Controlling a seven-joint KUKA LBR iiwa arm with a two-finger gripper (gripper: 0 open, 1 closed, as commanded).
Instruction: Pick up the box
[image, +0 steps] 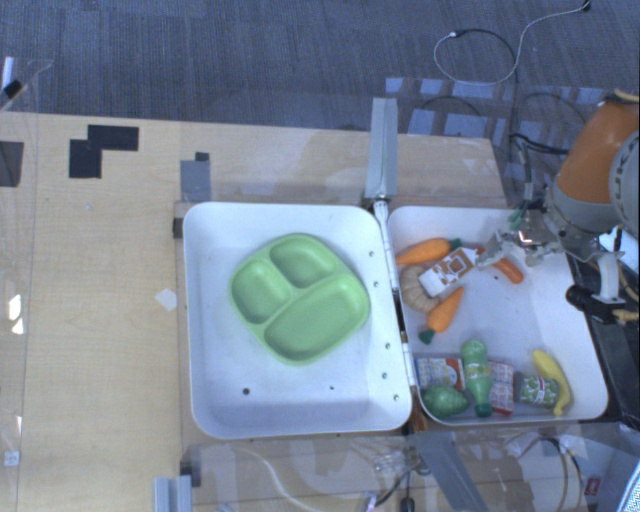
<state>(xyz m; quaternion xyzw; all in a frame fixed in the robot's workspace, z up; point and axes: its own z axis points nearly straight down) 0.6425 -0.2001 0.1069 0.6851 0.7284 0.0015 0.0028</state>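
Camera view: my gripper (520, 240) low over right bin (580, 330), near its upper right corner; fingers too small and blurred, cannot tell their state. Box (447, 272), white with brown label, lies tilted in upper left of right bin, between two toy carrots: one (425, 251) just above, other (444, 310) just below. Small orange piece (509, 270) just below gripper. Bottom of bin: green bottle (477, 375), banana (552, 378). Left bin (215, 400) bears green divided plate (300, 297).

The small white-and-brown box (447, 271) lies tilted in the right bin's upper left, between two toy carrots.
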